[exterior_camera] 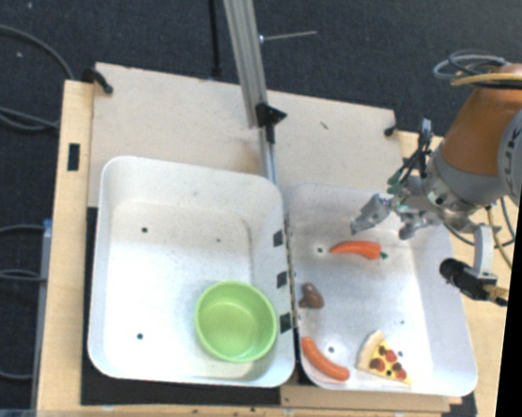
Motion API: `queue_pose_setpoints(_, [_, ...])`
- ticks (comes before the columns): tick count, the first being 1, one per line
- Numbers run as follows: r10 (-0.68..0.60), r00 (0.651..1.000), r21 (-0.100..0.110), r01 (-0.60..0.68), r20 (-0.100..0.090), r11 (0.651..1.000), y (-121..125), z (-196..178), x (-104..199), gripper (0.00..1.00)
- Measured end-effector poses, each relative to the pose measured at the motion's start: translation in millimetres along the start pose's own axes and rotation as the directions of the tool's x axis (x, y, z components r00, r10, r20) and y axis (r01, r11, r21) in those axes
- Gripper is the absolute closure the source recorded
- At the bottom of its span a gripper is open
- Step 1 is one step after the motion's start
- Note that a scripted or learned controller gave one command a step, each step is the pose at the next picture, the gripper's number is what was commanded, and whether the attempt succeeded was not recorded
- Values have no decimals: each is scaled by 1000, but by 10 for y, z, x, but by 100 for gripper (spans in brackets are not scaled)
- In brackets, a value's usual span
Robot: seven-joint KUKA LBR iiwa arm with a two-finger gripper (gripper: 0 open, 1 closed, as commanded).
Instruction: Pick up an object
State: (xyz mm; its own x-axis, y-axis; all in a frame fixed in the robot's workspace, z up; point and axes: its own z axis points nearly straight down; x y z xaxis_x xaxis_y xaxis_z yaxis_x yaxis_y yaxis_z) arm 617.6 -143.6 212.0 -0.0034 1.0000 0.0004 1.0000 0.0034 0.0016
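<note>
My gripper (391, 221) hangs open over the back of the right bin (437, 309), its two fingers spread apart with nothing between them. An orange carrot (356, 249) lies just below and left of the fingers. Further forward in the same bin are a small brown lump (311, 297), a red-orange sausage (324, 360) at the front left corner, and a pizza slice (384, 358) near the front. A green bowl (236, 320) sits in the front right corner of the left bin (142, 254).
A slanted aluminium post (251, 60) rises from the bench behind the gap between the bins. A black fitting (465, 275) on the arm's side overhangs the right bin's right rim. Cables lie on the dark floor at left.
</note>
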Motion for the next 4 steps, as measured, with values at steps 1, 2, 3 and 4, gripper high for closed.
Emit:
queue_pose_setpoints(1, [0, 1000, 0, 0, 0, 1000, 0, 0, 0, 0])
queue_pose_setpoints(2, [-1, 1000, 6, 1, 2, 1000, 16, 583, 68, 0])
queue_pose_setpoints(3, [3, 1000, 6, -3, 3, 1000, 2, 1111, 52, 0])
queue_pose_setpoints(4, [4, 1000, -2, -4, 2, 1000, 26, 966, 46, 100])
